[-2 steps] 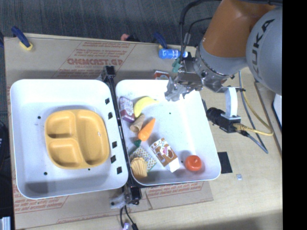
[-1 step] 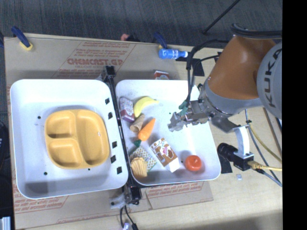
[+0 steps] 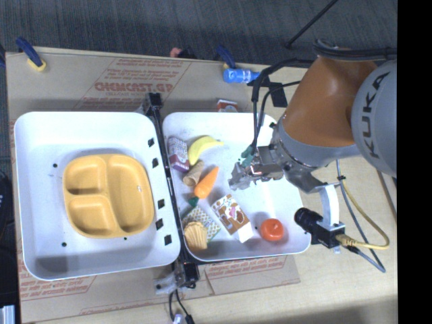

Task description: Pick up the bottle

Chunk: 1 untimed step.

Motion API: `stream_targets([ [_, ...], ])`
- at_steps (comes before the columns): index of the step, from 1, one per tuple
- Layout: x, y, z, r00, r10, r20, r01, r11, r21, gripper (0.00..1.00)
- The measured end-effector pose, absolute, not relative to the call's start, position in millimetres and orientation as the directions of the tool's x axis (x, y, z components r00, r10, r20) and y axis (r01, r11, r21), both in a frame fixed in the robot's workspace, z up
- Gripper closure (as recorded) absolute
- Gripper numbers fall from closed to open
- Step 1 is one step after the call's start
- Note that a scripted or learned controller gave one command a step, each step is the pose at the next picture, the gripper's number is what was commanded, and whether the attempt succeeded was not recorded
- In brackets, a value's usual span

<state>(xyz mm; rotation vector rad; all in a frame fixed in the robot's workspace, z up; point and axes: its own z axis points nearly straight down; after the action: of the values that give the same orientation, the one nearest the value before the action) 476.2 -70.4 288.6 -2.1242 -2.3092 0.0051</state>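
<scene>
The bottle (image 3: 271,229) lies in the right bin (image 3: 291,246) near its front right corner. It shows as a round orange-red cap, with a pale body that blends into the white floor and runs up towards the arm. My gripper (image 3: 240,175) hangs over the middle of that bin, just right of the carrot (image 3: 206,181) and above the printed carton (image 3: 233,217). It is up and to the left of the bottle cap, apart from it. The grey wrist and orange band cover the bin's right side.
The right bin also holds a banana (image 3: 201,147), a purple packet (image 3: 178,151), a cone (image 3: 192,175) and a waffle-like piece (image 3: 197,233). A yellow divided tray (image 3: 108,194) sits in the left bin (image 3: 34,181). Blue clamps (image 3: 237,75) hold the cardboard at the back.
</scene>
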Motion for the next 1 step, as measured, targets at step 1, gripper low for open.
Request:
stream_targets([
  [1, 476.4, -57.1, 261.8, -0.174, 0.985, 0.001, 0.985, 0.174, -0.004, 1.0],
])
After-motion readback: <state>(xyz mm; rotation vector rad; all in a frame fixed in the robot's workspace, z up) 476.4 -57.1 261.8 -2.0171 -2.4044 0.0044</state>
